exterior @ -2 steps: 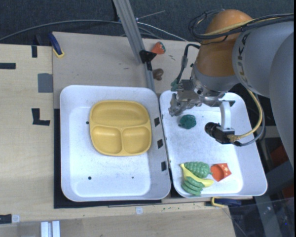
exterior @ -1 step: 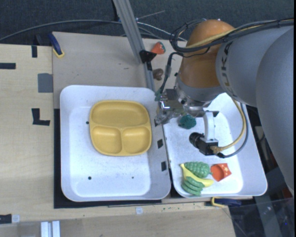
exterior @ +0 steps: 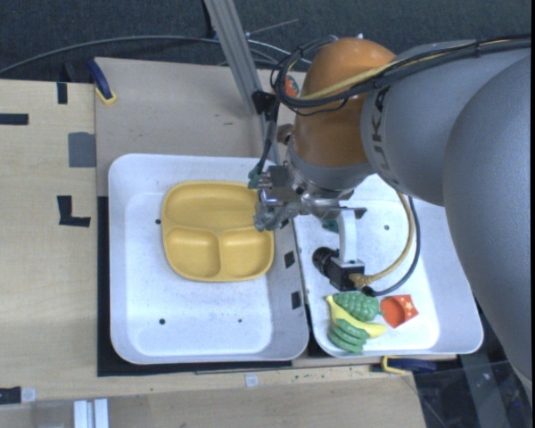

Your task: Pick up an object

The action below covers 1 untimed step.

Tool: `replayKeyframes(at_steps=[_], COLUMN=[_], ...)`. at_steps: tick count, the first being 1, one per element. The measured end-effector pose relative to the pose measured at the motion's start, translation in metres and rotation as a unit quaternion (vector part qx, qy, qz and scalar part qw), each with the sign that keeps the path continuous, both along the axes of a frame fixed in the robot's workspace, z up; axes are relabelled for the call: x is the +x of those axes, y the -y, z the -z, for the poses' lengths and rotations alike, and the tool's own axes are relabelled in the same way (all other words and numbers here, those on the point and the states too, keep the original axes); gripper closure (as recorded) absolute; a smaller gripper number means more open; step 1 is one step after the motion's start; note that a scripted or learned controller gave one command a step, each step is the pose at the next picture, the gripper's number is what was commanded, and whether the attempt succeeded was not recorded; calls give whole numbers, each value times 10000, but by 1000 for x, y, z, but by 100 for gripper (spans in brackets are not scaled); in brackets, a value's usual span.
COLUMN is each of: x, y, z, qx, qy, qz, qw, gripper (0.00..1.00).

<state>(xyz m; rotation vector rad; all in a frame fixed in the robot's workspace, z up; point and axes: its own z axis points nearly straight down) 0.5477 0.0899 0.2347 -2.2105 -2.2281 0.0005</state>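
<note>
A yellow divided plate [exterior: 209, 234] lies in the upper half of the left bin [exterior: 196, 333]. My gripper [exterior: 267, 208] hangs under the orange wrist band, right at the plate's right rim, above the divide between the two bins. Its tips are partly hidden by the wrist hardware. In the near corner of the right bin [exterior: 450, 324] lie a green knobbly toy [exterior: 354, 307], a yellow banana-like piece [exterior: 372, 329], a green ridged piece [exterior: 345, 336] and a red block [exterior: 399, 310].
The big grey arm [exterior: 464, 150] covers most of the right bin's far side. A black fitting with a yellow hose [exterior: 332, 266] hangs just beside the toys. A grey pole [exterior: 234, 43] slants across the bench behind the bins.
</note>
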Motion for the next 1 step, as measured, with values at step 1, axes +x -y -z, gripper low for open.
replayKeyframes(at_steps=[1], x=[1], y=[4], z=[1], qx=[-10], qy=[-2], qz=[23], qw=[10000], gripper=[0])
